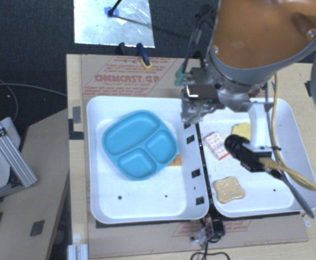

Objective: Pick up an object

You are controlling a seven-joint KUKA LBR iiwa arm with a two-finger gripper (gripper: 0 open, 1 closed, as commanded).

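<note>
We saw a blue three-compartment plastic plate (140,143) lying flat in the left bin, tan toast-shaped piece (229,189) in the right.

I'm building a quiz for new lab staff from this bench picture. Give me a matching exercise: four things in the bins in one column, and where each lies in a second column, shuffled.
Things:
1. blue divided plate
2. tan toast-shaped piece
3. red and white packet
4. yellow piece

Places:
A. right bin, near its front edge
B. left bin, about the middle
C. right bin, towards the back, partly hidden by the arm
D. right bin, close to the divide between the bins

Pairs: 1-B, 2-A, 3-D, 4-C
</note>
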